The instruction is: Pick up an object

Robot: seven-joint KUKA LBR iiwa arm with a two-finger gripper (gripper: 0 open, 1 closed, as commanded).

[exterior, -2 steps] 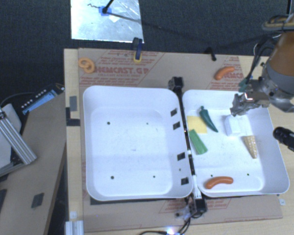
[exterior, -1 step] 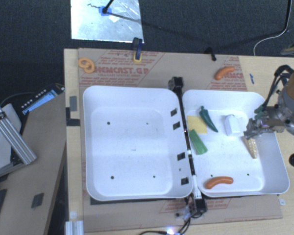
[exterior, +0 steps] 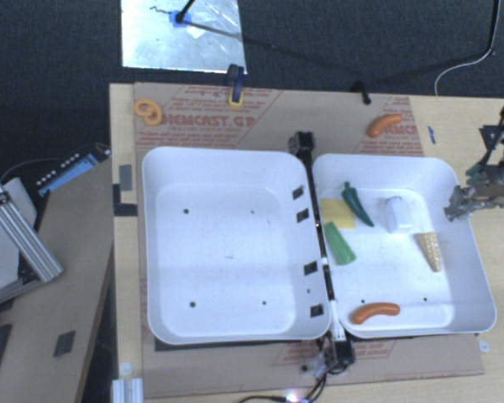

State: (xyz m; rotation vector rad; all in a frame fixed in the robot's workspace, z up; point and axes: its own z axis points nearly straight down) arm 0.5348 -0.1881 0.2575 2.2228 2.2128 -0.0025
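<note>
Several toys sit untouched in the right bin [exterior: 462, 183]; gripper [exterior: 455, 209] hovers at its right edge, finger state unclear. Approach step; next, lower onto the cone [exterior: 430, 250].

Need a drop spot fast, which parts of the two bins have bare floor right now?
The left bin floor is bare wall to wall. In the right bin, open floor lies between the lower sausage and the cone. Its upper left is crowded: dark green pepper, yellow block, green piece, white object.
</note>
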